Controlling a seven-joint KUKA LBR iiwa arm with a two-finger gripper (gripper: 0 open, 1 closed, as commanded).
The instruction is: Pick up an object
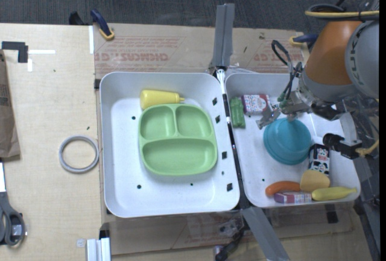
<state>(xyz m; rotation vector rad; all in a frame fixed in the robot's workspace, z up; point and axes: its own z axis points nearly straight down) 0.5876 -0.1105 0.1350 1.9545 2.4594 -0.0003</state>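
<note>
Saw the arm [338, 55] closest to the lens, its orange band high at the right. Then worked across from the left.

Noted a brown bag [6, 110] at the left edge of the bench, scissors [11, 226] below it and a grey ring [78, 153] lying flat, well apart from the bins.

Found in the left bin [114, 193] a yellow bottle [160, 97] on its side, touching the top rim of a green plate [178, 138] with three compartments.

Found in the right bin [250, 175] a green block [237, 114] against the left wall and a red-and-white box [256, 103] just beside it. Saw a blue bowl [289, 140] upside down near the middle. Spotted a black-and-white carton [319, 159] standing just right of the bowl. Counted along the front wall a carrot [282, 187], a pink box [292, 197], a yellow wedge [315, 180] and a banana [333, 193], all close together.

Placed the gripper [278, 114] at the bowl's upper-left edge, between the bowl and the red-and-white box, overlapping the bowl's rim. Could not tell whether it was open or closed, nor whether it touched the bowl. Saw nothing clearly held in it.
</note>
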